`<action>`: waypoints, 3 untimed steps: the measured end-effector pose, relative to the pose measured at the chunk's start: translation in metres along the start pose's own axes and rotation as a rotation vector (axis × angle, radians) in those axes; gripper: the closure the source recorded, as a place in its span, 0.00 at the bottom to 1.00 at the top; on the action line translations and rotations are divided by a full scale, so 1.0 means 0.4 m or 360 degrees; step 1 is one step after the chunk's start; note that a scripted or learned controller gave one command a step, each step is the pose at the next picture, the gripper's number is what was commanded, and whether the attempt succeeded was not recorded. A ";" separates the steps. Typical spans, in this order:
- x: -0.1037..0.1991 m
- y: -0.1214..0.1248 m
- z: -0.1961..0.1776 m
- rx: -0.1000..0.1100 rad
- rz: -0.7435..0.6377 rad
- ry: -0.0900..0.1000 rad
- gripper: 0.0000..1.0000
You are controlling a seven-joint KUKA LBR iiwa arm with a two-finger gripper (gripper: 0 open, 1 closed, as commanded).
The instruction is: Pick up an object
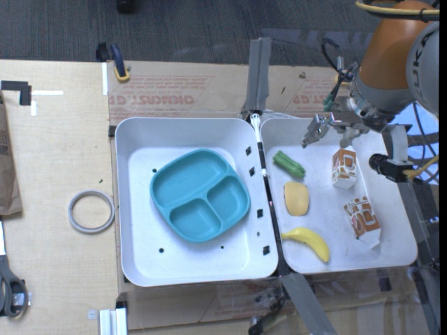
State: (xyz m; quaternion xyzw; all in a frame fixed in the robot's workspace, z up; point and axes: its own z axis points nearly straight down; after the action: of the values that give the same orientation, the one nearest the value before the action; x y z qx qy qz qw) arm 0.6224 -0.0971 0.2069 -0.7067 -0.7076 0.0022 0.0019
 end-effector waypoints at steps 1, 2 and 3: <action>-0.002 -0.003 0.283 -0.0001 -0.0215 0.0000 0.00; -0.008 0.091 0.289 -0.0005 -0.0242 0.0000 0.00; -0.010 0.089 0.269 -0.0001 -0.0239 0.0001 1.00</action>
State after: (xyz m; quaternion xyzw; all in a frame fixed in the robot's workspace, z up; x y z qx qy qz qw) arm 0.6573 -0.1010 0.0991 -0.6517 -0.7585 0.0017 0.0020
